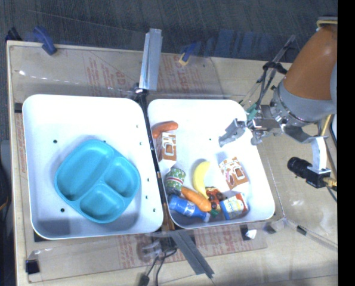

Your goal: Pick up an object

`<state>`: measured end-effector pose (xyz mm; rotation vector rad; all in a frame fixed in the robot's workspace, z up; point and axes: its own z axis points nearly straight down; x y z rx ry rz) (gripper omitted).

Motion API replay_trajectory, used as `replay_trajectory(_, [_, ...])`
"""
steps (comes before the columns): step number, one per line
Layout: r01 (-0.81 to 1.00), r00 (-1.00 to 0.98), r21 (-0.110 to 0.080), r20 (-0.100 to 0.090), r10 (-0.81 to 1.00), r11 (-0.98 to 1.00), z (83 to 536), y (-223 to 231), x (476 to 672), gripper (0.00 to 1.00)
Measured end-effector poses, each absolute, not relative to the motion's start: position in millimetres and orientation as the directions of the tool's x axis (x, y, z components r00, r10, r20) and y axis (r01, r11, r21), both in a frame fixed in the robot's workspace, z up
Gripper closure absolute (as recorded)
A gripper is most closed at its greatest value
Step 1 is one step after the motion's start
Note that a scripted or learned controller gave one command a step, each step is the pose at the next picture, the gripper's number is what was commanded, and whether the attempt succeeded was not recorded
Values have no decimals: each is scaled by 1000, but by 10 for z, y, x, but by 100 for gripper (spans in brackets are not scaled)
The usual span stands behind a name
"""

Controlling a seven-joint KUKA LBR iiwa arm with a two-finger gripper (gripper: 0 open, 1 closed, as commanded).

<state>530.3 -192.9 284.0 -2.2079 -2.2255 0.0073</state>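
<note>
Your gripper [240,130] hangs over the right bin's [207,115] upper right, fingers spread and holding nothing — the banana [200,176] lies mid-bin below it, long axis near upright, beside the carrot [196,199].

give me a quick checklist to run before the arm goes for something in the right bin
1. Pincer over the right white bin: ok, it hangs above the bin's bare upper right part.
2. Pincer carrying nothing: cannot tell, nothing shows at its tip, but the view is too coarse to be sure.
3. Targets within the bin: ok, the yellow plastic banana, the orange toy carrot and the small white printed carton lie in its lower half.
4. Room around a target: not ok for the carrot, crowded by neighbours; ok for the banana's upper end.
5. Left bin's blue divided plastic tray out of the path: ok, across the divider.
</note>
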Motion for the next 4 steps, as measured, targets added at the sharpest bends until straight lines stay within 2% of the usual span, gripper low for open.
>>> replay_trajectory(1, [999,52,-10,1,999,-52,1567,-1741,5496,0])
replay_trajectory(2, [993,115,-10,2,993,-115,878,-1795,5330,0])
replay_trajectory(3, [994,110,-16,3,994,-110,945,-1790,5329,100])
replay_trajectory(4, [986,167,-7,1,986,-167,1925,-1112,5451,100])
